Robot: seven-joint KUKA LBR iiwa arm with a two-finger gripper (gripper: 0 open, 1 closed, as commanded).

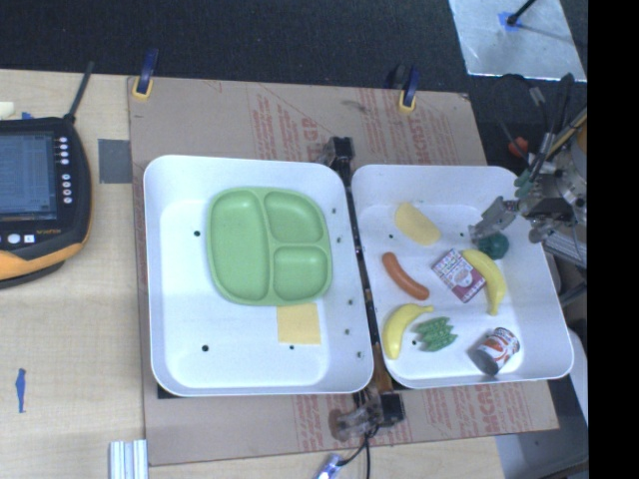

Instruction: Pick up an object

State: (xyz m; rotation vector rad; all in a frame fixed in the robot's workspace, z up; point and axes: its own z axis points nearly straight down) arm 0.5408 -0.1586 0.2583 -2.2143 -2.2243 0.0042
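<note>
The right bin (559, 312) holds several small objects. These include a yellow lemon-like piece (416, 224), a red sausage (404, 275), a maroon and white packet (457, 273), two bananas (487, 277) (402, 327), a green leafy vegetable (436, 335) and a small can (495, 350). A dark green round object (491, 244) lies near the bin's right wall. My gripper (516, 224) hangs at the bin's upper right, just above and to the right of that object. It is open and holds nothing.
The left bin (170, 297) holds a green divided plate (270, 244) and a flat yellow cheese slice (299, 323). A tablet-like pendant (35, 198) lies on the bench at the far left. Clamps (407, 86) pin the cardboard under the bins.
</note>
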